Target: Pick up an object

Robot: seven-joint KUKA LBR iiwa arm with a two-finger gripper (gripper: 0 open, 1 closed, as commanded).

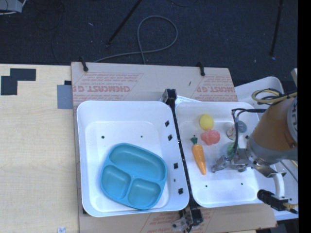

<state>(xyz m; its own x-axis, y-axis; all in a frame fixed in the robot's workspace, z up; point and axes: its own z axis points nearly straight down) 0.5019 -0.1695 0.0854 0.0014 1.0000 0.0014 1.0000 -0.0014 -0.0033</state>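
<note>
The right bin (228, 193) holds a yellow lemon-like toy (206, 121), a pink strawberry-like toy (210, 137) and an orange carrot (198, 158) with a green top. A small green object (232, 149) peeks out beside the gripper. My gripper (224, 163) hangs low over the right bin, just right of the carrot and below the pink toy. Its metal fingers point left and nothing shows between them.
The left bin (92, 125) holds a blue divided plate (133, 175). A black divider (177, 152) runs between the bins. The arm's grey body with its orange band (274, 130) covers the right bin's right side. Cables (267, 95) lie at the far right.
</note>
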